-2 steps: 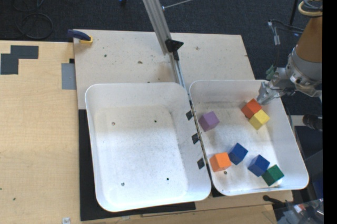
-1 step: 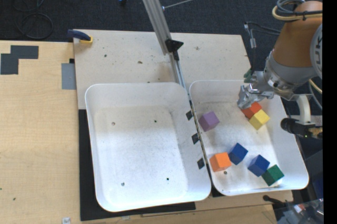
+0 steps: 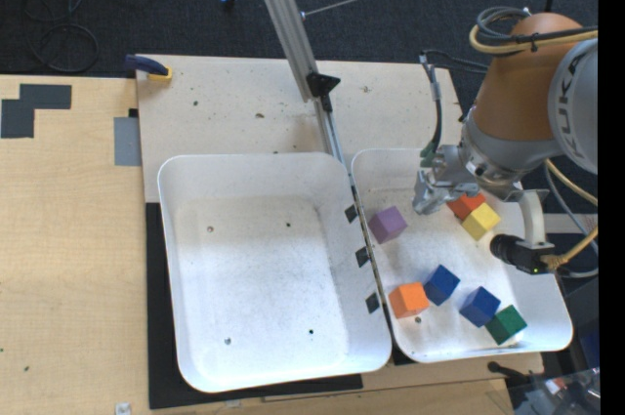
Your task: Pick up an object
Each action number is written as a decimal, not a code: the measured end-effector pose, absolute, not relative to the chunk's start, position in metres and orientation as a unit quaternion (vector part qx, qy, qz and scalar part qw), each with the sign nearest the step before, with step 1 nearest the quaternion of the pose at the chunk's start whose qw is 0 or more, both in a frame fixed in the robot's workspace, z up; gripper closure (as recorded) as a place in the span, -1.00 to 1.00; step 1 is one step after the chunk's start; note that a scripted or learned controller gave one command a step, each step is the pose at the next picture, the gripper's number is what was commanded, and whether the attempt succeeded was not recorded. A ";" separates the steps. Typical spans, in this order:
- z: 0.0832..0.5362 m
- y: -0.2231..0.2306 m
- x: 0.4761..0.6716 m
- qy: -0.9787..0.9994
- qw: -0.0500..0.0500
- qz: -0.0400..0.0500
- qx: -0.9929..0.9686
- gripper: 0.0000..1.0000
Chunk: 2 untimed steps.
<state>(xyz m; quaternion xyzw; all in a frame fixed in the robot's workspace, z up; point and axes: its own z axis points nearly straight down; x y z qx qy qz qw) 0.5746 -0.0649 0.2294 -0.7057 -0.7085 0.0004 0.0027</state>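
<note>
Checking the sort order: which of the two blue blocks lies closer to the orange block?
The blue block right beside the orange block, nearly touching it. The other blue block sits further right, next to the green block.

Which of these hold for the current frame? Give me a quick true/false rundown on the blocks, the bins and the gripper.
1. All the blocks lie in the right bin. True.
2. The purple block sits in the left bin. False: it lies in the right bin, near the divider between the bins.
3. Two blue blocks are in view. True: one blue block beside the orange block, the other blue block beside the green block.
4. The gripper hangs over the green block. False: it is at the far end of the right bin, near the red block and yellow block.
5. The green block is stacked on the yellow block. False: they lie apart.
</note>
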 end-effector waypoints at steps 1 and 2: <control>0.231 -0.002 0.569 -0.709 0.003 0.000 -0.705 1.00; 0.224 0.042 0.553 -0.709 0.003 0.001 -0.706 1.00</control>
